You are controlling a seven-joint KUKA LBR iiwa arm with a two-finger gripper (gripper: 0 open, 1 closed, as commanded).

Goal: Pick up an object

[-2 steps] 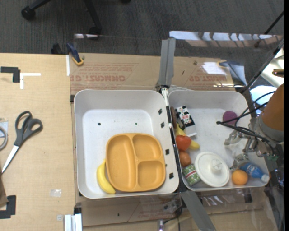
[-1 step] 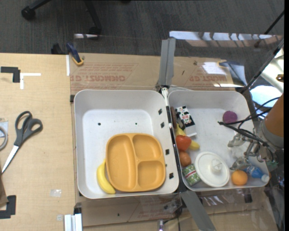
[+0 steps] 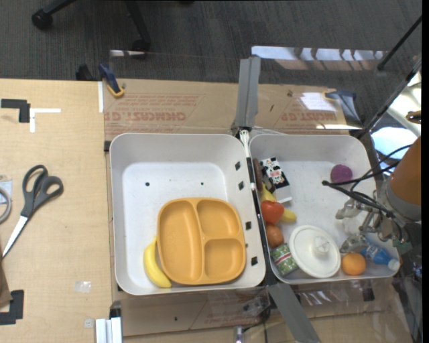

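Since the orange ball (image 3: 353,264) lies at the right bin's (image 3: 310,149) near edge, between the white lid (image 3: 315,251) and a blue bottle (image 3: 379,255), the descent should be straight and centred to avoid nudging either neighbour. The gripper (image 3: 365,224) hangs just above it; its grip cannot be told from here, and nothing shows held.

A pale wooden counter (image 3: 60,254) filled the left side. On it lay a pair of black-handled scissors (image 3: 33,194), closed, blades pointing toward the lower left. A black tape corner mark (image 3: 17,108) sat near the counter's far left edge, with a strip of white tape (image 3: 47,112) just beside it. A brown cardboard sheet (image 3: 174,107) with mirrored red lettering lay under two white bins (image 3: 174,139). A small blue and yellow clamp (image 3: 111,80) rested at the cardboard's far left corner. Beyond, dark carpet (image 3: 201,33) held a black chair base (image 3: 87,13).
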